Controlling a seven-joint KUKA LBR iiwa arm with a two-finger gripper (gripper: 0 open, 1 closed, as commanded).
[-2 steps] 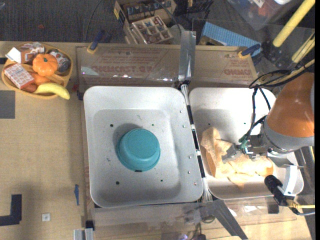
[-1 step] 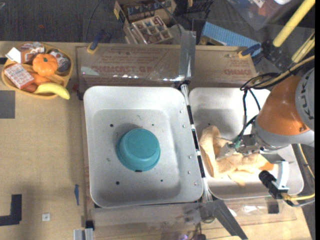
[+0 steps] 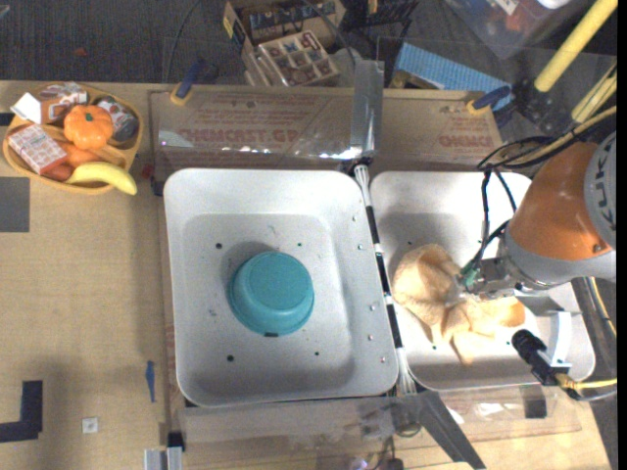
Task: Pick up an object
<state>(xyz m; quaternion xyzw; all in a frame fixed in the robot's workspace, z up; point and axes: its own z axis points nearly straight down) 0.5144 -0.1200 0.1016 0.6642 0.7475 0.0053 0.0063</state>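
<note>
A teal bowl (image 3: 272, 292) lies upside down in the middle of the left bin (image 3: 196, 223). In the right bin (image 3: 421, 199) a tan, rounded soft thing (image 3: 419, 277) rests against the left wall. A paler orange-tan lump (image 3: 487, 323) lies just right of it and nearer the front. My gripper (image 3: 462, 290) reaches down from the right and sits low between these two, touching or nearly touching the tan thing's right side. The wrist hides where the two tan things meet.
A yellow tray of toy food (image 3: 69, 140), with a pumpkin and a banana, stands on the bench at the far left. Cardboard sheets (image 3: 265, 125) stand behind both bins. The arm's orange band (image 3: 563, 213) overhangs the right bin's right side.
</note>
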